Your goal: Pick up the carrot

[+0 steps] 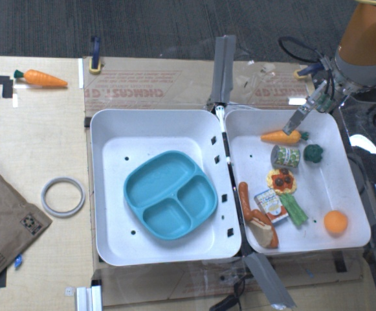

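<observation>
An orange carrot [278, 136] with a green top lies in the right bin [353, 173], near its far wall. My gripper [294, 127] reaches down at a slant from the upper right, and its tip sits right at the carrot's green end, touching or just above it. A second carrot [42, 78] lies on the bench at the far left, outside both bins.
The right bin also holds a can [285, 156], broccoli [313, 153], a pizza slice [282, 181], a juice box [271, 205], a sausage [244, 201] and an orange [335, 222]. A blue divided plate [169, 194] lies in the left bin [103, 173]. A tape ring [63, 195] rests on the bench.
</observation>
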Robot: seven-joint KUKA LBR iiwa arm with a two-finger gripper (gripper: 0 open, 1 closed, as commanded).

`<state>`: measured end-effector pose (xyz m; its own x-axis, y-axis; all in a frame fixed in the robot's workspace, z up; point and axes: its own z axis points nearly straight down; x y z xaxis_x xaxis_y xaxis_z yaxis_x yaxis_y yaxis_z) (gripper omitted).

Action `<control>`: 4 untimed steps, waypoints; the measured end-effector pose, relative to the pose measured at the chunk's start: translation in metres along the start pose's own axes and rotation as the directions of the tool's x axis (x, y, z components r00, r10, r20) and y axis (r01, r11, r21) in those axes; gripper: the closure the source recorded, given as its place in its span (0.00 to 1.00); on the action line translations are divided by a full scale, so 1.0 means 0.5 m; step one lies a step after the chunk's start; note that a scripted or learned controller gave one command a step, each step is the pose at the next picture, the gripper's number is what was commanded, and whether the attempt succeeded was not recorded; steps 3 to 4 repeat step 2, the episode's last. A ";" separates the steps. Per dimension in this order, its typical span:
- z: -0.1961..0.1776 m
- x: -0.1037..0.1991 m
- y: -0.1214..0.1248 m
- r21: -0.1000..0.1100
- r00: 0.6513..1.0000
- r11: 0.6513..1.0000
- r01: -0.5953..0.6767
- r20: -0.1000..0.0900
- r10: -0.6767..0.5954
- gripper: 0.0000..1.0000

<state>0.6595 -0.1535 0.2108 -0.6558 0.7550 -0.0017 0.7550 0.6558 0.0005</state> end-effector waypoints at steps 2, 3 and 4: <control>0.008 -0.006 -0.005 -0.001 0.936 0.936 -0.352 0.002 0.352 0.00; 0.008 -0.006 -0.005 -0.001 0.936 0.936 -0.352 0.002 0.352 0.00; 0.008 -0.006 -0.005 -0.001 0.936 0.936 -0.352 0.002 0.352 0.00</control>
